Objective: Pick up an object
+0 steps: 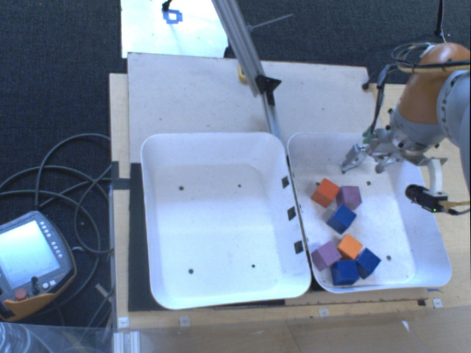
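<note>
Nearest, blue cube (344,272) among small blocks in right bin (434,263), likely light, rigid, best pinched across flat opposite faces; tool (366,157) above bin's far end, spread open, holding nothing.

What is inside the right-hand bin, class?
The right-hand bin holds seven blocks: two orange, two purple and three blue. The pincer hangs above its far end. Whatever lies beneath the touching blocks is hidden.
</note>
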`<move>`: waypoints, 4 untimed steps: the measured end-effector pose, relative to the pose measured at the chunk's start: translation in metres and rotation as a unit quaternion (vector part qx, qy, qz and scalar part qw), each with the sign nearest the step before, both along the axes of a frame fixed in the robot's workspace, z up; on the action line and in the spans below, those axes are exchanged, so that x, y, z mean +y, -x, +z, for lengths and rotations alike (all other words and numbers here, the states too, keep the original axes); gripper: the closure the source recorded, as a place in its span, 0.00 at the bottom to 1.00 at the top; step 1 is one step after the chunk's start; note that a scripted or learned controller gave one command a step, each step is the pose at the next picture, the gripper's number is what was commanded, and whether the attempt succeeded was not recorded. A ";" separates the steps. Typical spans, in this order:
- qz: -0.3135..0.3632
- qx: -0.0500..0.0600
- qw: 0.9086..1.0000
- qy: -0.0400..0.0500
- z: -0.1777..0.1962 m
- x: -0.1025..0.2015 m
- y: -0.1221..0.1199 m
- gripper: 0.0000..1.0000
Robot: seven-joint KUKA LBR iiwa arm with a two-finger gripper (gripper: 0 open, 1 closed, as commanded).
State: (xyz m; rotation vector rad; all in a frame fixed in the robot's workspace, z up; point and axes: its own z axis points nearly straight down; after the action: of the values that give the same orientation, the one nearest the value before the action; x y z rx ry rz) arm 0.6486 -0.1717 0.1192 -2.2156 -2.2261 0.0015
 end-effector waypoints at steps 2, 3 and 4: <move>0.000 -0.004 1.000 0.001 0.066 0.005 0.004 1.00; 0.001 -0.004 1.000 0.001 0.115 0.012 -0.002 1.00; 0.000 -0.006 1.000 0.001 0.180 0.011 -0.008 1.00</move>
State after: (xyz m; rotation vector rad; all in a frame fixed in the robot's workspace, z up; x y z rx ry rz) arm 0.6564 -0.1604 0.2995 -2.2218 -2.2343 -0.0084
